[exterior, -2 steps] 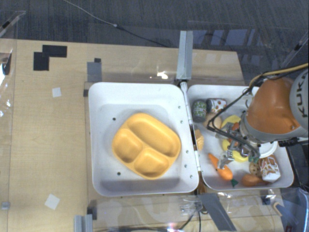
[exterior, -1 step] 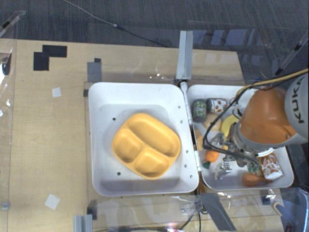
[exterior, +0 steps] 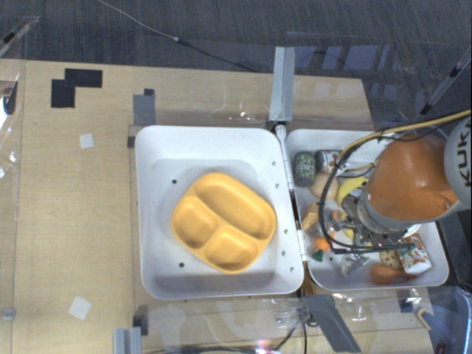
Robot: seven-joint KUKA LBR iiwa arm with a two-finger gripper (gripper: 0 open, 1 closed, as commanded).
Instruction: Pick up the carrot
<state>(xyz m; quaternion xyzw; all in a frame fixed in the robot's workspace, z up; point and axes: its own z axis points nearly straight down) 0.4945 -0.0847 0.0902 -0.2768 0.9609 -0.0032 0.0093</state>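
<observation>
Seen from above at a slant: pale wooden tabletop point(exterior: 66, 220) bearing two shallow white bins side by side, their rims almost touching along one seam.

Left bin point(exterior: 158, 271): carries a yellow plate point(exterior: 223, 220) with three compartments, set at an angle near the middle. Bare white floor all round the plate, widest toward the far-left corner and along the near edge.

Right bin point(exterior: 439, 271): crowded. Grey arm point(exterior: 409, 179) with its orange band, reaching in from the right and covering most of the bin's middle and right side. End effector point(exterior: 361, 236) low under the wrist amid dark cables point(exterior: 346, 253); released or clenched, cannot tell, and nothing seen grasped.

Carrot point(exterior: 318, 246): apparently the small orange piece with a green end, lying close to the right bin's left wall, about halfway toward the near edge, just to the left of the end effector. Touching or apart, cannot tell. Little room between it and the wall.

Around it: green can point(exterior: 304, 167) in the far-left corner, a yellow piece point(exterior: 346, 190) partly under the arm, a brown lump point(exterior: 383, 273) and a white carton point(exterior: 414, 257) near the front rim.

Beyond the bins: metal post point(exterior: 282, 83) standing at the seam's far end, black marks point(exterior: 74, 85) on the tabletop at far left. Broad open wood left of the left bin.
</observation>
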